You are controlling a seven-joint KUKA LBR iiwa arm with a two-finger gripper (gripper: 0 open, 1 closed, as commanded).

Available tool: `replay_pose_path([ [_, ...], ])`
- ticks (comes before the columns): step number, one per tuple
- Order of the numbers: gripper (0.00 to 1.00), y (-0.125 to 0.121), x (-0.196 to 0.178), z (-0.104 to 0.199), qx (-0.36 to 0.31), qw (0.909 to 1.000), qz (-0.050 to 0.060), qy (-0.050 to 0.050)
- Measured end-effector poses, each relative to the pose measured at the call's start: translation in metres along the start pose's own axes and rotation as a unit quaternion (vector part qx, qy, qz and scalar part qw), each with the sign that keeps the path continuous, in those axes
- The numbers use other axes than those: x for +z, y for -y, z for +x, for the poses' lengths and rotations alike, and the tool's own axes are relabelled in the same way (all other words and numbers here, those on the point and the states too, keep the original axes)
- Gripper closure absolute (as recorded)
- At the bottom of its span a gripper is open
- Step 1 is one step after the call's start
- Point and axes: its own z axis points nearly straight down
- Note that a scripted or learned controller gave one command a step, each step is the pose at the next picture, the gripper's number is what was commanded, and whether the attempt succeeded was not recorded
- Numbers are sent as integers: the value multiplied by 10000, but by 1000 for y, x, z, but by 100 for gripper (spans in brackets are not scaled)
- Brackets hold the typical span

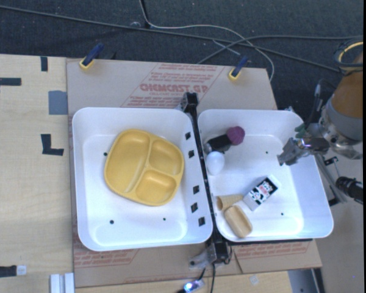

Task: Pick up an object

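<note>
The right bin (293, 127) holds a black-and-white carton (260, 193), a tan bread-like piece (237, 220) at the front, a white ball (215, 161), and a purple ball on a black handle (230, 137) near the divider. My gripper (291, 152) hangs over the right bin's right side, above and to the right of the carton, touching none of the objects. A yellow divided plate (145, 166) lies in the left bin (85, 163).
The two bins sit on a cardboard sheet (171, 84) held by yellow-and-blue clamps (91, 56) at the back. Cables (244, 41) run across the dark floor behind. The arm's grey body with its orange band (348, 99) stands at the right edge.
</note>
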Motion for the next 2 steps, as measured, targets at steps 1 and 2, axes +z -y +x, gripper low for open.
replay_pose_path([
  [1,100,-1,-41,0,-2,10000,10,-4],
  [2,100,2,-39,55,-22,10000,27,-14],
])
